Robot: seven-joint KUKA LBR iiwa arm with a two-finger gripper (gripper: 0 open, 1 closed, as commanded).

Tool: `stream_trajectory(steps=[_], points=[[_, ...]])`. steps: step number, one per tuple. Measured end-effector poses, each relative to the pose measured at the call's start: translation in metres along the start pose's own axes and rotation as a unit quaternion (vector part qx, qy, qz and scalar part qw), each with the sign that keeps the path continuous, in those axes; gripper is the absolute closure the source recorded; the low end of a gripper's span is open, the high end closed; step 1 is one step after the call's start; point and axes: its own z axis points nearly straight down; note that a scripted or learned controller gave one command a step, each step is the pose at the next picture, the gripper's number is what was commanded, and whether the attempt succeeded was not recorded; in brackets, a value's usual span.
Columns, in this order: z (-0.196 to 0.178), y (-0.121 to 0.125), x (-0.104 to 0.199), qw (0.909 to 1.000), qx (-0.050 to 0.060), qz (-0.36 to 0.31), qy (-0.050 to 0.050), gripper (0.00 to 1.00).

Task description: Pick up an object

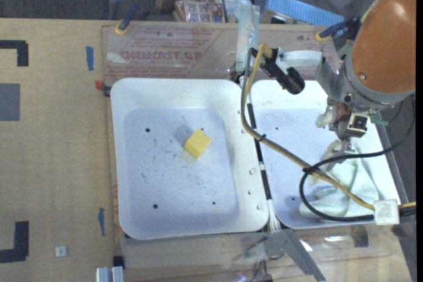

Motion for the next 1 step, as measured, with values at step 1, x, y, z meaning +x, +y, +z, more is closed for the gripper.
stream_trajectory(steps=[1], points=[[0.1659, 0.1073, 0.0125, 1.0, 0.0, -0.009, 0.0, 0.0]])
